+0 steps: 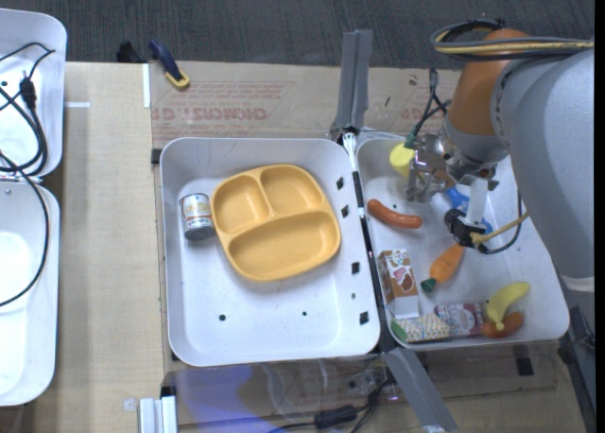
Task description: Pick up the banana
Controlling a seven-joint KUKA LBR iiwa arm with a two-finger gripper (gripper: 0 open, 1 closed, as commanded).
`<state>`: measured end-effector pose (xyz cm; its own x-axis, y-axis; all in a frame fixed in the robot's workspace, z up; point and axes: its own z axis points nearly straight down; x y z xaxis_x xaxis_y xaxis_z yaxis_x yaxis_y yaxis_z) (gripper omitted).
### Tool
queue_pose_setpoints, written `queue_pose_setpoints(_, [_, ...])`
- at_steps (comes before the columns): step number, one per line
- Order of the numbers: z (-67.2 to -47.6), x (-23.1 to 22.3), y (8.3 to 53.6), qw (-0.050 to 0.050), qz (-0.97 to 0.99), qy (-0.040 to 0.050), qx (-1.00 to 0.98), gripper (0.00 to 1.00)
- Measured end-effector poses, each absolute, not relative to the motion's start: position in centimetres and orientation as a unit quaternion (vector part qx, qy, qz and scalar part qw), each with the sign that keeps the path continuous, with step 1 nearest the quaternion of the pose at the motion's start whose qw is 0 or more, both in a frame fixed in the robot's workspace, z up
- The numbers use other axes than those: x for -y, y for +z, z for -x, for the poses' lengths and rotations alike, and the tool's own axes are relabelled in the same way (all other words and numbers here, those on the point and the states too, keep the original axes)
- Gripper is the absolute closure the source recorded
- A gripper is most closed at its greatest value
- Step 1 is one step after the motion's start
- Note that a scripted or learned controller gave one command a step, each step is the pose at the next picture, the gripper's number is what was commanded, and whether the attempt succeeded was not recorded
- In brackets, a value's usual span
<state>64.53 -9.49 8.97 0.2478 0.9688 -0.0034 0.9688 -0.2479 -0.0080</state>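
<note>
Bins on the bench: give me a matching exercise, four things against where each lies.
Things:
1. banana
2. plate
3. can
4. sausage

Places:
A. left bin, against the plate's left edge
B. right bin, near corner by the arm
C. middle of the left bin
D. right bin, upper part near the divider

Pairs: 1-B, 2-C, 3-A, 4-D

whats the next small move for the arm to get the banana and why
Probably shift the gripper toward the near right corner of the right bin, since the banana lies there beside a red item, while the gripper sits at the bin's far end near the hot dog.
</note>
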Motion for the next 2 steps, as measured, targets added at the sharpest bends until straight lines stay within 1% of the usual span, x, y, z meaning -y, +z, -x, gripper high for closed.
queue_pose_setpoints(1, [-64.3,-3.7,19.2,0.0,0.809,0.0006,0.588,1.0])
queue_pose_setpoints(2, [-64.7,0.5,26.8,-0.001,0.77,0.0014,0.638,1.0])
